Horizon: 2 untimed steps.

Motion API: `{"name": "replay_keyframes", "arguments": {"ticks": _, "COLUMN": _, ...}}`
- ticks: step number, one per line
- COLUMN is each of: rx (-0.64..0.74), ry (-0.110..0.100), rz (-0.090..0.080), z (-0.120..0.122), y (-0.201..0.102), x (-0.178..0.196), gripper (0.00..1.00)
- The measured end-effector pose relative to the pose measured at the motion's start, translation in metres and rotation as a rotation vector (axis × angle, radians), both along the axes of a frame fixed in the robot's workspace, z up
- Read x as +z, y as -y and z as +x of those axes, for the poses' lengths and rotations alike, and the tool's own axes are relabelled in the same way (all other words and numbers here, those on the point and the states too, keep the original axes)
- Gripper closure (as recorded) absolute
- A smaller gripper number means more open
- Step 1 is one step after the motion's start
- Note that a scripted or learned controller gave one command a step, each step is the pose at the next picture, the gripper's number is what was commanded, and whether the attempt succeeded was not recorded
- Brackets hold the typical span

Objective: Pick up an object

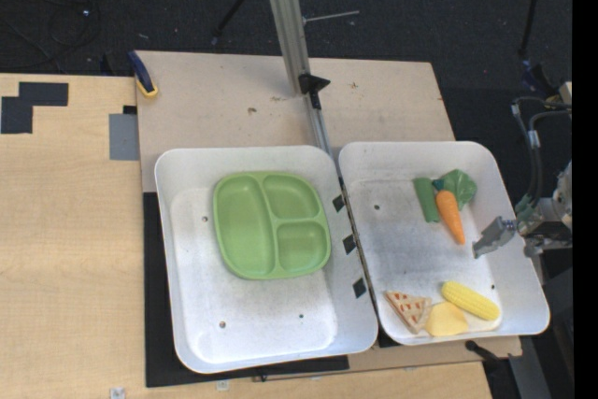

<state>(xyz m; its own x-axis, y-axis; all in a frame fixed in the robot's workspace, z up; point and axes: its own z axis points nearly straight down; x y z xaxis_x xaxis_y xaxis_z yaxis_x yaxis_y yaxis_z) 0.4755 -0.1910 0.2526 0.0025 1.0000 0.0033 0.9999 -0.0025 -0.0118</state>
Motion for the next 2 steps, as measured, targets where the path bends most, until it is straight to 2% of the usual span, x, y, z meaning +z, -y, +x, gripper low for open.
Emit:
{"name": "replay_keyframes", "arguments": {"ticks": 1, "rx": 0.002, "ry": 0.009, "rz": -0.002, "z": 0.002, "y": 0.000, "x": 0.004, "gripper": 0.00}}
{"name": "replay_keyframes", "arguments": {"ticks": 2, "rx": 0.002, "ry": 0.005, "rz": -0.001, "z": 0.003, "y": -0.004, "x": -0.040, "gripper": 0.00}}
